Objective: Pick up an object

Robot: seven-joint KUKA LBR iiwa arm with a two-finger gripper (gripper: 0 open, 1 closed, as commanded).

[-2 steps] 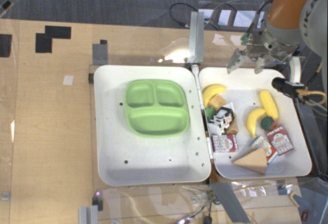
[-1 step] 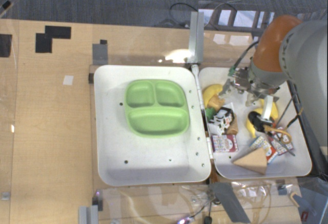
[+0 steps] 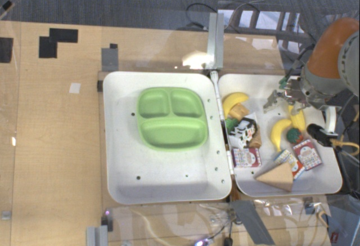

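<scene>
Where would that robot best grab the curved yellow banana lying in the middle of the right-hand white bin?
Probably across the middle of the curved yellow banana, coming straight down from above. It lies flat, its narrow width suits a two-finger hand, and the middle bulges clear of the green ball at its right side. Its lower tip sits near flat packets.

A single fixed camera looks down at a slant from above the tabletop (image 3: 50, 126), taking in both white bins (image 3: 121, 183) from moderate height.
</scene>
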